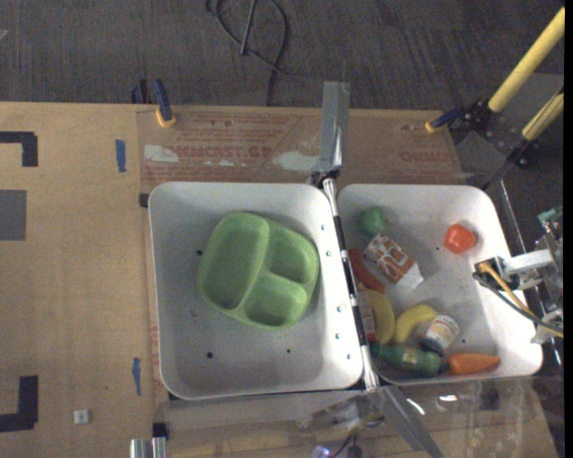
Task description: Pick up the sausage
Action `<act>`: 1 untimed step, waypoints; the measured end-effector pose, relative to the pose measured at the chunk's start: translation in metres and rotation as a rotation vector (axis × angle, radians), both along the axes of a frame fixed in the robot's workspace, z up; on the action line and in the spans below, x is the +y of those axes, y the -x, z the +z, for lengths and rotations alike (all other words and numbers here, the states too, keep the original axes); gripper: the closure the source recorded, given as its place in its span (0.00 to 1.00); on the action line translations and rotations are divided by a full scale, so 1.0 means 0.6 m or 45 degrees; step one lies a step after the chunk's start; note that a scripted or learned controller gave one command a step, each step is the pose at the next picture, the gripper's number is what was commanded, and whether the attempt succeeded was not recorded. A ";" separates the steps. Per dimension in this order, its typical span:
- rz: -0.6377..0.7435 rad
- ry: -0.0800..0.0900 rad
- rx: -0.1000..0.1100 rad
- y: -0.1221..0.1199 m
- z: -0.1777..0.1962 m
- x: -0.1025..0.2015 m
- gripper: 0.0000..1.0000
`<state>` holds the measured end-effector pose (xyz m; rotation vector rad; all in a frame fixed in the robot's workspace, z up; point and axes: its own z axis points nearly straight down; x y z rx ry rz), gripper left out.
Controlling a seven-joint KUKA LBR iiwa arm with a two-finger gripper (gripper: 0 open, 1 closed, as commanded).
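Red sausage (pixel 365 270) against bin's (pixel 483 199) wall

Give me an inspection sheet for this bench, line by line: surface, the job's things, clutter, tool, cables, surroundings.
Surface: wooden bench bearing a left white bin and a right white bin, side by side.
Job's things: what looks like the reddish sausage lies along the right bin's left wall, beside the orange-and-white carton.
Clutter: green divided plate in the left bin; yellow banana, orange carrot and green cucumber in the right.
Tool: tool over the right bin's right side, apart from the sausage.
Cables: black cable on the floor; yellow cable by the tool.
Surroundings: grey carpet, yellow poles.
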<state>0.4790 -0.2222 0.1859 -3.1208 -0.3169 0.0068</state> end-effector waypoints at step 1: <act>0.295 0.004 -0.014 -0.004 -0.164 0.056 0.00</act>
